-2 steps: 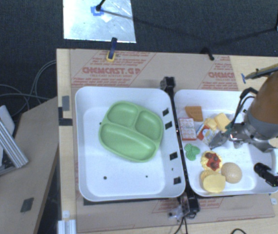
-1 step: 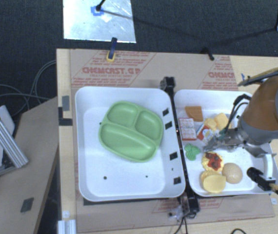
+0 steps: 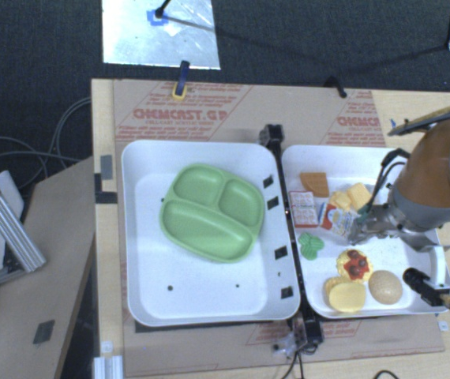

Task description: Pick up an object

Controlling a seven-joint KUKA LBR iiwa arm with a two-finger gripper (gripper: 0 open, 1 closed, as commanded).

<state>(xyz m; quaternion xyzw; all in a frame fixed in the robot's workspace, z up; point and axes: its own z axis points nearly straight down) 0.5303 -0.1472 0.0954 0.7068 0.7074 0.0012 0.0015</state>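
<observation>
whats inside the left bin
A green divided plate lies tilted in the left bin, its three compartments bare. A few dark specks dot the bin floor. Whatever sits beneath the plate is covered.

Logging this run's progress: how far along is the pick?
Done: the arm has reached over the right bin, its pincer down among the toy food by the red and white packet. In hand: nothing visibly lifted; the grip is hidden. Left: grasp and raise one item. The green plate lies in the left bin.

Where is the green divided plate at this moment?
The green divided plate lies in the left bin, near its middle, apart from the food items in the right bin.
</observation>
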